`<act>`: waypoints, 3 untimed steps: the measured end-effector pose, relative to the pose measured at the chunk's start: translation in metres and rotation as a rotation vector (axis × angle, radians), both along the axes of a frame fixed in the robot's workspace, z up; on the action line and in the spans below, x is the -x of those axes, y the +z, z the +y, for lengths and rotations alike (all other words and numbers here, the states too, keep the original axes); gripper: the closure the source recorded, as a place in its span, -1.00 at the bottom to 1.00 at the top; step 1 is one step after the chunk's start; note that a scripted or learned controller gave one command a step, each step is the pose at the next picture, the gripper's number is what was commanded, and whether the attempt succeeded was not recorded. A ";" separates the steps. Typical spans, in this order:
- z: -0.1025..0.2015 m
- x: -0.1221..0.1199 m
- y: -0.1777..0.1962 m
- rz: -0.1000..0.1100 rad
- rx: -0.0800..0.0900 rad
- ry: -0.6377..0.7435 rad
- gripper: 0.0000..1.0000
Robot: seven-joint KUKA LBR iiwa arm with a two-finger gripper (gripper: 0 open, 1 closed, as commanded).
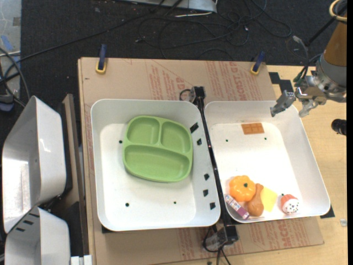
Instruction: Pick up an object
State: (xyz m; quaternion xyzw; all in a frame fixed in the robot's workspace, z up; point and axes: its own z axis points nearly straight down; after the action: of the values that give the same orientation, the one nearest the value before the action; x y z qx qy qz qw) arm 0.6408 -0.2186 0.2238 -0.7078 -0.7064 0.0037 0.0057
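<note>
Nearest the camera, in the right bin's (309, 148) front corner, a cluster of small toys lies packed together — an orange pumpkin (242, 187), a brown drumstick-like piece (256, 202), a yellow wedge (268, 199), a white-and-red spotted piece (289, 204) and a purple-labelled tube (237, 206). All look light, rigid plastic, likely slick; the pumpkin, taken across its sides, seems the easiest grip, though its neighbours touch it. Further back lies a flat orange tile (252, 128). The left bin (105, 148) holds a green divided plate (158, 149). At the far right rim, the end effector (291, 105) hangs with fingers spread, holding nothing. The worktop (165, 76) is brown board.
</note>
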 end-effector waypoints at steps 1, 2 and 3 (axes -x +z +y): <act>0.001 -0.003 0.009 -0.014 0.004 0.004 -1.00; -0.002 0.002 -0.049 -0.009 0.003 0.001 -1.00; 0.003 -0.003 -0.095 -0.011 0.003 0.006 -1.00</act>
State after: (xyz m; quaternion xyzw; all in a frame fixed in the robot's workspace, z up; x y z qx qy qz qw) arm 0.6439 -0.2152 0.1291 -0.7058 -0.7084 0.0008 0.0009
